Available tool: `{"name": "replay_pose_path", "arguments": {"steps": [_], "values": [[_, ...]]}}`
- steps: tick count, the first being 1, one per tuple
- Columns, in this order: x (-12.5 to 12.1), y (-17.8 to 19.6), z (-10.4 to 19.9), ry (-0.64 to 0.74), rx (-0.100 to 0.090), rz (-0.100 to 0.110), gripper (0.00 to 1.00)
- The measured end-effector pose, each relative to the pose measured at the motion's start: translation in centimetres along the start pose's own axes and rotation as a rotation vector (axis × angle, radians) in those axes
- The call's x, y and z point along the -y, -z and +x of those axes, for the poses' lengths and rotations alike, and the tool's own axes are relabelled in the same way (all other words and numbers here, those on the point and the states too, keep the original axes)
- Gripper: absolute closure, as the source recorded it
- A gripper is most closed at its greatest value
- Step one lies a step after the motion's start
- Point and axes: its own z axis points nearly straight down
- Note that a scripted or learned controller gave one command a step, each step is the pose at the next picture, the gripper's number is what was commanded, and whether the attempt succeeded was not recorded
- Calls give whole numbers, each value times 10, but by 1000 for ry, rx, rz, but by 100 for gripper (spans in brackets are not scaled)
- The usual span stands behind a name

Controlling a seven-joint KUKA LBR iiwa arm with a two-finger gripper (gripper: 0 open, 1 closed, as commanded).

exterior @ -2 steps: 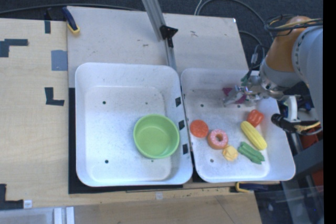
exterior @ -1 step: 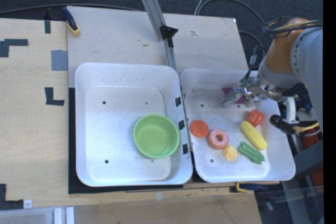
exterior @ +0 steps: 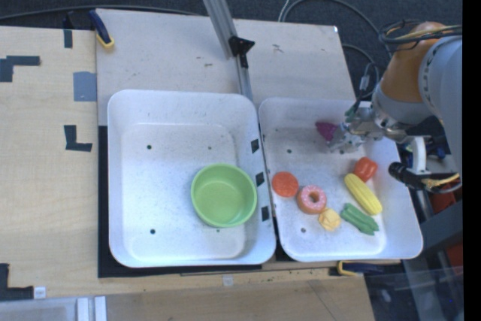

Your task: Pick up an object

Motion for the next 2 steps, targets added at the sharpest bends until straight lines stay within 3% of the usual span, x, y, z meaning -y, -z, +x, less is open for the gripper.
{"name": "replay_pose_path", "arguments": {"steps": [2], "values": [[0, 88, -7, -3, 0, -7, 100]]}}
